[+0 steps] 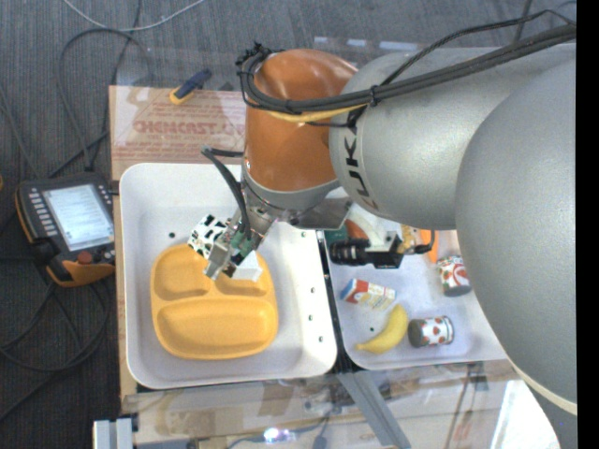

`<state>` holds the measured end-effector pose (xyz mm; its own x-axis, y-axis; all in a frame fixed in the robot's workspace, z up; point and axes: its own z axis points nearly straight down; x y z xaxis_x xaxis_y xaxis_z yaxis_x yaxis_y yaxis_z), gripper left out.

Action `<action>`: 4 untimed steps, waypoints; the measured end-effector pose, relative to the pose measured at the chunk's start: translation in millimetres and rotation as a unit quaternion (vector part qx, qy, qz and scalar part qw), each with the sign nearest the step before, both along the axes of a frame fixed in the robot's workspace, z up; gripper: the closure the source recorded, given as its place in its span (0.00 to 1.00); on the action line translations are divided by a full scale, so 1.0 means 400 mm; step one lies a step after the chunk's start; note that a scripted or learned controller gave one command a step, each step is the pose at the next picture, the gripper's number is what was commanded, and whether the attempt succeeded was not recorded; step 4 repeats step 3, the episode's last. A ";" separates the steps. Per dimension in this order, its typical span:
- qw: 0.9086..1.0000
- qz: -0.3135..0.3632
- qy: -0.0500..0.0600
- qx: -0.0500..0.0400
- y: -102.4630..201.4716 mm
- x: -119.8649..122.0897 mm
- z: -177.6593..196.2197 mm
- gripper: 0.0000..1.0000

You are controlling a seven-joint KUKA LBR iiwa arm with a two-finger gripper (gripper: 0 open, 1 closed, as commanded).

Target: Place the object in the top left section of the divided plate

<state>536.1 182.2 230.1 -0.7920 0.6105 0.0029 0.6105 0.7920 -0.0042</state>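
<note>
1. Seemingly near the end: the yellow divided plate (213,311) lies just under the pincer (221,263).
2. A black-and-white object (208,232) sits at the pincer's tip, by the plate's upper rim; whether it is gripped I cannot tell.
3. Release and retreat remain.

The divided plate (215,311) lies in the left bin (136,251). In the right bin (412,355), a banana (386,330) lies left of a can (430,330), with a carton (367,293) farther back.
</note>
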 end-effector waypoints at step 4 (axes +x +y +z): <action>0.996 0.087 0.005 0.003 0.078 -0.059 -0.239 1.00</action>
